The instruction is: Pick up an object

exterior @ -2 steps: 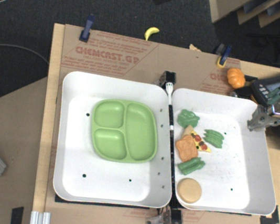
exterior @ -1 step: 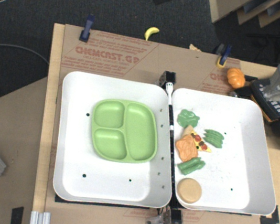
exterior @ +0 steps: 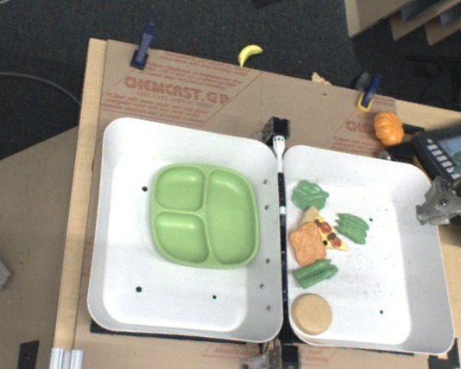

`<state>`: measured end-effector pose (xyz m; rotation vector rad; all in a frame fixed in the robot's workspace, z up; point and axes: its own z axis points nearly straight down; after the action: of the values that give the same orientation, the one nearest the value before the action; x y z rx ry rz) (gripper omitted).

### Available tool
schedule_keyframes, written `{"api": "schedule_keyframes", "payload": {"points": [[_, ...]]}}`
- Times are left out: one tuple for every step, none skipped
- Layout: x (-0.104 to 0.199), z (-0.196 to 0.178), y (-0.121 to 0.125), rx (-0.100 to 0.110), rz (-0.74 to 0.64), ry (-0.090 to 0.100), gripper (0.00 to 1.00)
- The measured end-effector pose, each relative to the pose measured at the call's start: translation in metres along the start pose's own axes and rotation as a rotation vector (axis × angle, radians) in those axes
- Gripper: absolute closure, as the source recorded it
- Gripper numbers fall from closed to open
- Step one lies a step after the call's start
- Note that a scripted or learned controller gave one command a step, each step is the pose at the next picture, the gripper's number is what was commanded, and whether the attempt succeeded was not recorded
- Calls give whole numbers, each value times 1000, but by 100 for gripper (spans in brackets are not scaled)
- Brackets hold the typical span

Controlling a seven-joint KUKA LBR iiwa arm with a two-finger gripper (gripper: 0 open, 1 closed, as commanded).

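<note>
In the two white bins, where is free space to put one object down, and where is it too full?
Left bin: bare floor all around the green divided plate, widest along the front. Right bin: its right half is bare. Crowded: its left side, where the toy foods and round cookie cluster.

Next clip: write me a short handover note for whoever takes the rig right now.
Hand: at the right bin's far right rim, above the floor, nothing seen in it.
Things: all in the right bin's left half: three green pieces, pizza slice, orange piece, round tan piece. Green tray sits in the left bin.
Done: nothing picked.
Left: reach in, grasp one, lift.
</note>
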<state>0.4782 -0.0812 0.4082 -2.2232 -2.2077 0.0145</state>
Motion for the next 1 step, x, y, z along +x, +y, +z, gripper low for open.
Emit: {"api": "schedule_keyframes", "payload": {"points": [[35, -82, 1, -24, -11, 0, 100]]}}
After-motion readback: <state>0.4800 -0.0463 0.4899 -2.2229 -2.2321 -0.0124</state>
